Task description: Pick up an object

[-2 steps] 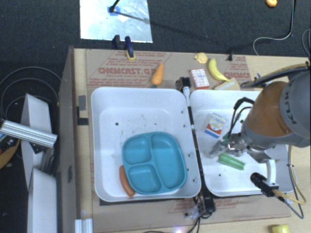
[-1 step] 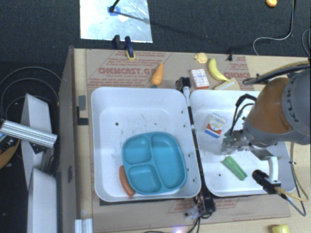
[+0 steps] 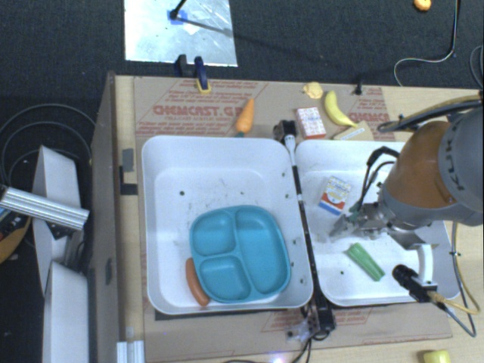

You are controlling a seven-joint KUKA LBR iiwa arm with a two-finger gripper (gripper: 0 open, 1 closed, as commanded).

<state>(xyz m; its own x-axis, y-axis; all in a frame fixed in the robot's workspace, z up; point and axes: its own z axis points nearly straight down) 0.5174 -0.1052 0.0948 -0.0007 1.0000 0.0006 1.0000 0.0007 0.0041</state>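
In the right bin [image 3: 423, 293] lie a small white carton with blue and orange print [image 3: 335, 195] near the middle and a green stick-shaped object [image 3: 365, 262] toward the front. My gripper [image 3: 349, 225] hangs low over this bin, between the two, just below the carton and just above-left of the green object. It points toward the bin's left wall. Nothing shows between its fingers. The arm comes in from the right and hides the bin's right part.
The left bin [image 3: 162, 203] holds a blue divided plate [image 3: 240, 252] and an orange sausage [image 3: 197, 281] at its front left. Behind the bins on the cardboard lie a carrot [image 3: 243, 116], a small patterned box [image 3: 310, 122] and a banana [image 3: 336, 110].
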